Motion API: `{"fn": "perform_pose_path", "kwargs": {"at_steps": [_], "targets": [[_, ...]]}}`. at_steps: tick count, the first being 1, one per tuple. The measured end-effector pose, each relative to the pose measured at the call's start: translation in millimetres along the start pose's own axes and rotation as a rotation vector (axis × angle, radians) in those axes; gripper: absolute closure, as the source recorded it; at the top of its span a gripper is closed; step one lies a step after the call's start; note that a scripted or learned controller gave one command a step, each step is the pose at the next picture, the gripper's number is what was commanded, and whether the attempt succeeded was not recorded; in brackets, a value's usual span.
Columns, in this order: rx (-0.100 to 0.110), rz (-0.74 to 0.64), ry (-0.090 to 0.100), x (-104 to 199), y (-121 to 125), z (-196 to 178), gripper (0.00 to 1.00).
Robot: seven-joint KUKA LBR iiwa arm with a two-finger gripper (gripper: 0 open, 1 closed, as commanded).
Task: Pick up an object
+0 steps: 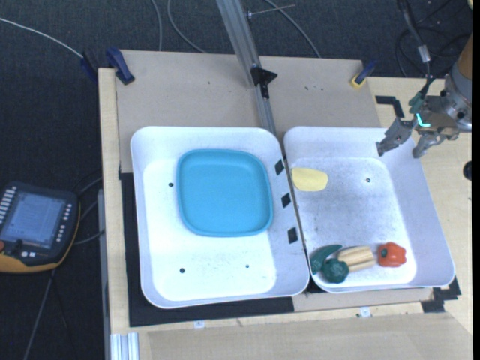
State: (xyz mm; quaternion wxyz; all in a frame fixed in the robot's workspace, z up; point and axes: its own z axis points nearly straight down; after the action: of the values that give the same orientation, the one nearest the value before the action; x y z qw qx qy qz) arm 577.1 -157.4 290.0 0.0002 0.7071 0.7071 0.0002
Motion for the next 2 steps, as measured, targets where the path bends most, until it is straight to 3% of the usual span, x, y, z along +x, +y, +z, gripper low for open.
{"fn": "perform_pose_path", "kwargs": {"at_steps": [1, 2], "targets": [[0.0, 0.0, 0.0, 0, 0, 0, 0.0], [0.004, 0.0, 0.001, -7, 2, 45, 0.0]]}}
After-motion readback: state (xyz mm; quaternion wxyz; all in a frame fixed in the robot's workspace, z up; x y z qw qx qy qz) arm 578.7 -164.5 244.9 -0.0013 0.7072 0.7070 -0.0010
